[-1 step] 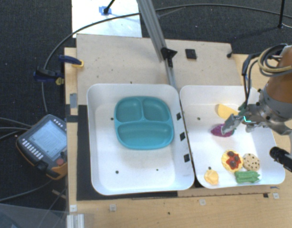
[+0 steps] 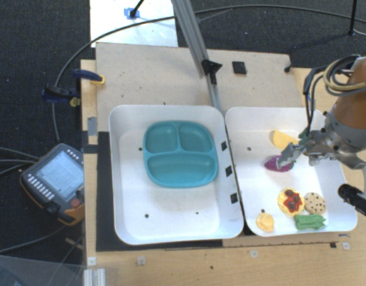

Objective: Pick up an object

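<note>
a: looking at the right bin, where is the gripper?

b: low over a purple piece, its tip right at that piece. whether the fingers are spread or closed, i cannot tell, nor whether they have hold of it.

a: what lies near?

b: a yellow piece just behind. toward the front edge, 4 more: a pizza-like round, a cookie, a green piece, a pale yellow piece.

a: and the left bin?

b: a teal divided plate with 3 compartments.
</note>
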### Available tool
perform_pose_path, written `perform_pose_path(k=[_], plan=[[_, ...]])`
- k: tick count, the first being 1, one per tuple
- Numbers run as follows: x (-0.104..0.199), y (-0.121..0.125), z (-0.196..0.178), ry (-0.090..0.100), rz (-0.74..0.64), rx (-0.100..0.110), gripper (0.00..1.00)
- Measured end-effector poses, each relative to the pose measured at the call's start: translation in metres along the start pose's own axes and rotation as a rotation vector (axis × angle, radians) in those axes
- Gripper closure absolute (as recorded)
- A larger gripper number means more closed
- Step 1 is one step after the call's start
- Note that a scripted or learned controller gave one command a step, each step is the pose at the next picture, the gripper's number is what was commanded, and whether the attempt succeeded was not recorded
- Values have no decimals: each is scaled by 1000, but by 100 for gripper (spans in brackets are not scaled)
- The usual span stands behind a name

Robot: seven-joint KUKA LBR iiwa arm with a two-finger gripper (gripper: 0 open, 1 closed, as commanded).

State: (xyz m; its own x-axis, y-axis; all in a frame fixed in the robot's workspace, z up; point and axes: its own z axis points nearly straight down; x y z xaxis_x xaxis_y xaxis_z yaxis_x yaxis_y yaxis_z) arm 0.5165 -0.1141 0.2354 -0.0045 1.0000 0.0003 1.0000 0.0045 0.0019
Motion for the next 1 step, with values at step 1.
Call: perform_pose_path(k=[1], plan=[[6, -7, 47, 0, 3, 3, 0]])
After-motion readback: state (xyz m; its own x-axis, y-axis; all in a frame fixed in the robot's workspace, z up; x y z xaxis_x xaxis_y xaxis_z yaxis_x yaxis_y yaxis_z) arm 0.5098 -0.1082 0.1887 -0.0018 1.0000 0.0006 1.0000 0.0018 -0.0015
